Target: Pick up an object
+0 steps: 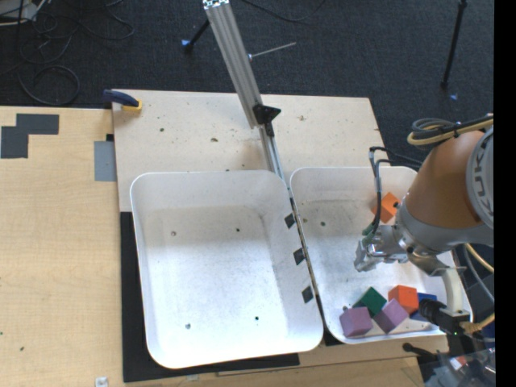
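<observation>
My gripper [369, 258] hangs over the middle of the right bin [330, 208], under the orange-banded wrist. Nothing shows between its fingers. Just below it, near the bin's front edge, lies a cluster of blocks: a green one [372, 300], two purple ones [355, 321] [392, 315], an orange-red one [404, 297] and a small blue piece [426, 300]. A further orange block [389, 206] sits behind the gripper by the bin's right wall, partly hidden by the arm.
The left bin [161, 208] lies beside the right one, split from it by a ridge with black clips [297, 255]. A slanted aluminium pole [239, 63] rises behind the bins. A blue-and-yellow clamp [122, 99] sits at the board's back left corner.
</observation>
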You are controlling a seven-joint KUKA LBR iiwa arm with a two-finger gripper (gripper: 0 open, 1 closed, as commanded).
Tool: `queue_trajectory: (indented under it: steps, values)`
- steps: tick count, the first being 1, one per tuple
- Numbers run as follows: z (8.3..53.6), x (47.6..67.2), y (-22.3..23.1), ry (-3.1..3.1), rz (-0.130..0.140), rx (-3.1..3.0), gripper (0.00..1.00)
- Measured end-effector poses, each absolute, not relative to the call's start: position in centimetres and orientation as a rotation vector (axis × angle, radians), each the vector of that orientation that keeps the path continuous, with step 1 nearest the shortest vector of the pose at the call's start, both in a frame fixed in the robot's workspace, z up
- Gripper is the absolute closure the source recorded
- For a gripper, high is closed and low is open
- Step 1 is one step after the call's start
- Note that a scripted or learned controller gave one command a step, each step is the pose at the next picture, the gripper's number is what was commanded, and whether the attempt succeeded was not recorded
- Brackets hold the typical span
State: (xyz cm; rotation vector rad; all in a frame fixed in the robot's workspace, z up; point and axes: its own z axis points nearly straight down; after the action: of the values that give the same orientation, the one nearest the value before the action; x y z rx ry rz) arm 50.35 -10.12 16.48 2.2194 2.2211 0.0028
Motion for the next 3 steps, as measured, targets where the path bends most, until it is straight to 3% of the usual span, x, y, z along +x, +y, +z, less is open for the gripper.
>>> queue_trajectory:
  steps: [1, 2, 3]
  values:
    - [21.6, 49.4, -10.3, 2.22, 0.002, 2.22, 1.0]
    - [23.9, 49.5, -10.4, 2.222, 0.001, 2.221, 1.0]
    - [22.7, 52.4, -5.9, 2.227, -0.001, 2.219, 1.0]
